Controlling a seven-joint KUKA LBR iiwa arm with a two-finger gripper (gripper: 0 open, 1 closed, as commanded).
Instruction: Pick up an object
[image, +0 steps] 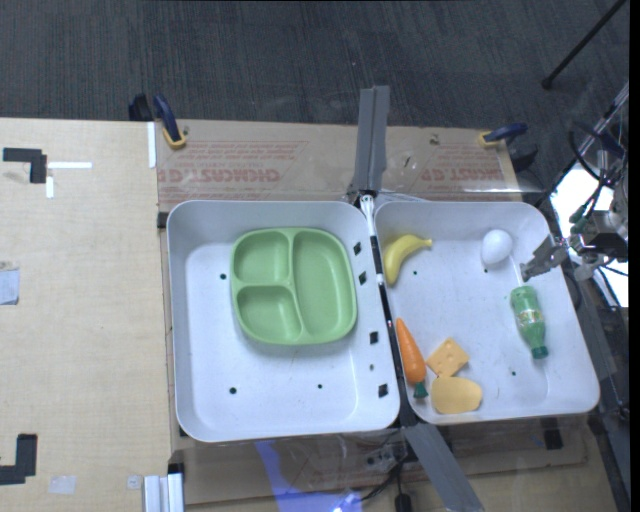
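The right bin (470, 300) holds a yellow banana (402, 253) near its left wall and a white egg (496, 246) at the back right. A green bottle (528, 318) lies on its side by the right wall. An orange carrot (409, 350), a yellow cheese wedge (447, 357) and a pale yellow flat piece (458, 395) lie toward the front. My gripper (536, 265) reaches in low over the bin's right rim, between the egg and the bottle's top, and nothing shows in its grasp.
The left bin (200, 350) holds a green three-part plate (294, 286). A grey divider post (372, 140) stands at the back between the bins. Clamps (165, 120) hold the board at the back. Arm hardware and cables (600, 220) crowd the right edge.
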